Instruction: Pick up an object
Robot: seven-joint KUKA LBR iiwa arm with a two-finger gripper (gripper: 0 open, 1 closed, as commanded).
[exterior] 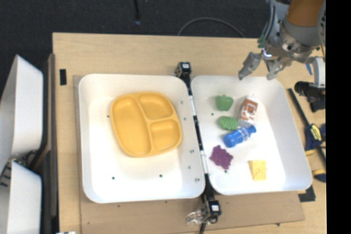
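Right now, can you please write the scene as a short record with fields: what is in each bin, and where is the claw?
left bin: one yellow divided plate
right bin: green pepper toy, small carton, green ridged piece, blue bottle, purple piece, yellow block
touching: blue bottle lies against green ridged piece
claw: open, above the far edge of the right bin, holding nothing
arm: enters from the right
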